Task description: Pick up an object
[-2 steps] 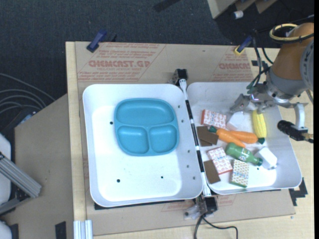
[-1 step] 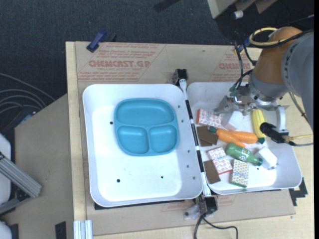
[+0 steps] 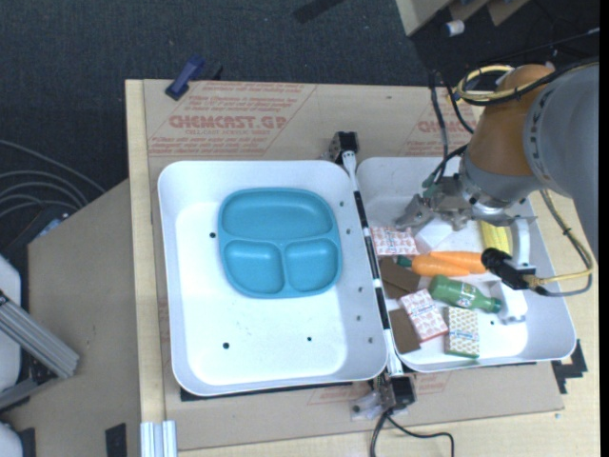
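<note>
Clutter is lying in the right bin (image 3: 552, 336), which I am taking as the landmark. Inside it, a carrot (image 3: 447, 263) is resting across the middle, a green bottle (image 3: 464, 294) just below it, and patterned packets (image 3: 425, 314) nearer the lower left corner. The gripper (image 3: 440, 205) is hovering over the bin's upper part; its opening I cannot tell. Left of the bin, a blue divided tray (image 3: 279, 241) is sitting in the left bin (image 3: 190, 341).

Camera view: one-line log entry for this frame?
arm: over right bin | gripper: low at bin's far-left, state unclear | carrot, green bottle: lying in bin | left bin: blue divided tray
</note>
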{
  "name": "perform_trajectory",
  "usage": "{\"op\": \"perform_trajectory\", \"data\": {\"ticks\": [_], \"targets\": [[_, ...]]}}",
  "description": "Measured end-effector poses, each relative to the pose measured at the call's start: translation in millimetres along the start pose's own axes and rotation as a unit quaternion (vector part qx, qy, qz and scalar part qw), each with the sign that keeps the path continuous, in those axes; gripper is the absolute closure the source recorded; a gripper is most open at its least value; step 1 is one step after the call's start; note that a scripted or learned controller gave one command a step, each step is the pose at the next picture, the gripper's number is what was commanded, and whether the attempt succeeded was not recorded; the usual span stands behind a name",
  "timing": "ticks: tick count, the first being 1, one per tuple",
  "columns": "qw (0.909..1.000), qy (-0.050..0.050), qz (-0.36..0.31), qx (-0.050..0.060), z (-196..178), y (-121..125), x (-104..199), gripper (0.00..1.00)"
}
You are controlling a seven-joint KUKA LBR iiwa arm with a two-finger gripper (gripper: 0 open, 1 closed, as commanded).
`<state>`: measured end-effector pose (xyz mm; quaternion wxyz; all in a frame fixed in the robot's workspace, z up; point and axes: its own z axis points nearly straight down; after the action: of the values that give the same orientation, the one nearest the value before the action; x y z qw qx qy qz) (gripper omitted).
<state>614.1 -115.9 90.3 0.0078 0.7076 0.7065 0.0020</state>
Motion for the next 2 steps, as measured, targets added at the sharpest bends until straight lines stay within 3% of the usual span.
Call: {"op": "perform_trajectory", "data": {"ticks": [1,2], "targets": [[1.0,0.001,0.001,0.0,0,-12,21,0.0],[1.0,0.004,-0.001,0.007,6,36,22,0.0]]}}
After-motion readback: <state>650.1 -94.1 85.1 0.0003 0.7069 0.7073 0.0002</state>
